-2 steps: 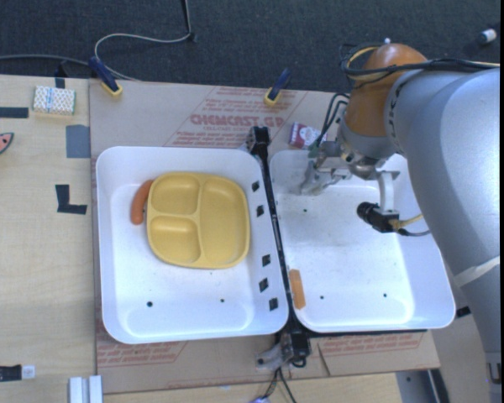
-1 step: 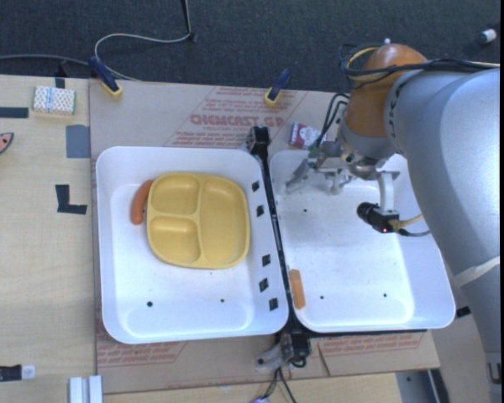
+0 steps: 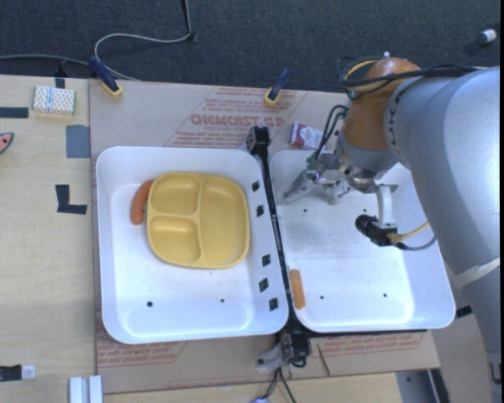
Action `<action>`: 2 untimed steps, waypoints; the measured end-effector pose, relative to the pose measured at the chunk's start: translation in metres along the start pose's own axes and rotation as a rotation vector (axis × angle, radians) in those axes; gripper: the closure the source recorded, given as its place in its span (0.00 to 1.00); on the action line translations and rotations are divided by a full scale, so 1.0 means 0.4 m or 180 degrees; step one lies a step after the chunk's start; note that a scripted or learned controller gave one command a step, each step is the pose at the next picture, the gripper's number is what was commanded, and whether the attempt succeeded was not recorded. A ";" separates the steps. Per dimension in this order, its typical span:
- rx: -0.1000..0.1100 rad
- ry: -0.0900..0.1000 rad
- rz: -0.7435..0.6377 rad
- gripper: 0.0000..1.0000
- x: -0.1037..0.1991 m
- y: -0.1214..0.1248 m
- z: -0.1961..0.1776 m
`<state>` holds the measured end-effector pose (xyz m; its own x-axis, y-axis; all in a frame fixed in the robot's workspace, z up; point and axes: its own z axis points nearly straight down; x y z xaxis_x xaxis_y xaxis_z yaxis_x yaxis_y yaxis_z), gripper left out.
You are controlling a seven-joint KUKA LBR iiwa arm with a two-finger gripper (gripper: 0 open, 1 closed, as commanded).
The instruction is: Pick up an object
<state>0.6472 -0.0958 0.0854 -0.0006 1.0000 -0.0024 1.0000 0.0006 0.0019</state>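
The arm (image 3: 454, 149) reaches in from the right, over the far part of the right bin (image 3: 420, 309). In the left bin (image 3: 118, 309) sits a yellow tray (image 3: 197, 219), an orange sausage (image 3: 139, 202) tucked against its left edge. A small carrot (image 3: 296, 288) lies at the right bin's near-left edge. The gripper (image 3: 312, 185) hangs low, fingers spread, nothing between them, well apart from the carrot. By my read the pick is not yet made; descent, closing and lift remain.

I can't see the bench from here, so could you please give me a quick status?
Gripper low over right bin, nothing between fingers. Orange piece at that bin's left edge, untouched. Yellow tray in left bin.
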 end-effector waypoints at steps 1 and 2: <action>0.0001 -0.0001 -0.0003 1.00 0.000 0.000 -0.024; 0.0004 0.0011 -0.0007 1.00 0.141 -0.140 -0.249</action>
<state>0.5909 -0.0393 0.1848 -0.0028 1.0000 0.0011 1.0000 0.0028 0.0007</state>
